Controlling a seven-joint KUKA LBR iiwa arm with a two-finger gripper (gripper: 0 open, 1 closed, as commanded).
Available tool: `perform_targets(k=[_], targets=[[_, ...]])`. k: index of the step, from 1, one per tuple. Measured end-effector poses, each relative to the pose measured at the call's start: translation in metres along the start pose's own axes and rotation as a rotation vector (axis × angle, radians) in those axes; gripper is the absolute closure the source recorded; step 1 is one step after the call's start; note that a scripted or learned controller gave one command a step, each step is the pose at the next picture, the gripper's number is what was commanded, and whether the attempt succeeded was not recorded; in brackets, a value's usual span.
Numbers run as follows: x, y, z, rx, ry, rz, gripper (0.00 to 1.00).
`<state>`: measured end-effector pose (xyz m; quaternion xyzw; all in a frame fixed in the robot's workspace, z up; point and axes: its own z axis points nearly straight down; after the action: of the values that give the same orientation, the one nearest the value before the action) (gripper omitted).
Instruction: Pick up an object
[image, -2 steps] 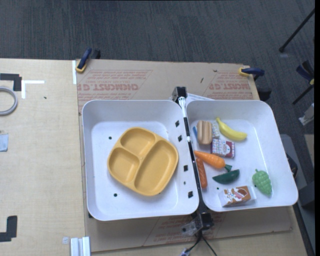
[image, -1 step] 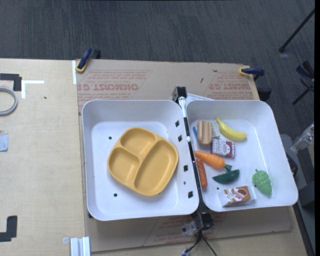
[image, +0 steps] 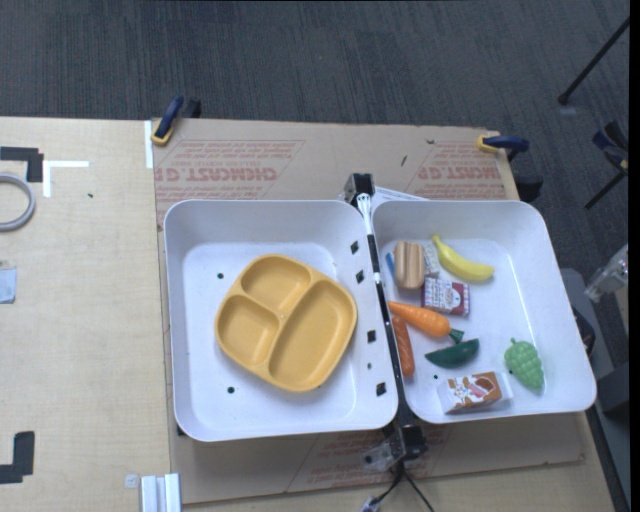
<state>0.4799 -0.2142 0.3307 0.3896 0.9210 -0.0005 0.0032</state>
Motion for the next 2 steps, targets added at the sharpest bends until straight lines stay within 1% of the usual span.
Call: perform_targets(k=[2], targets=[[-0.0023,0.0018,-0.0199,-0.002,-0.008,-0.001,1.00]])
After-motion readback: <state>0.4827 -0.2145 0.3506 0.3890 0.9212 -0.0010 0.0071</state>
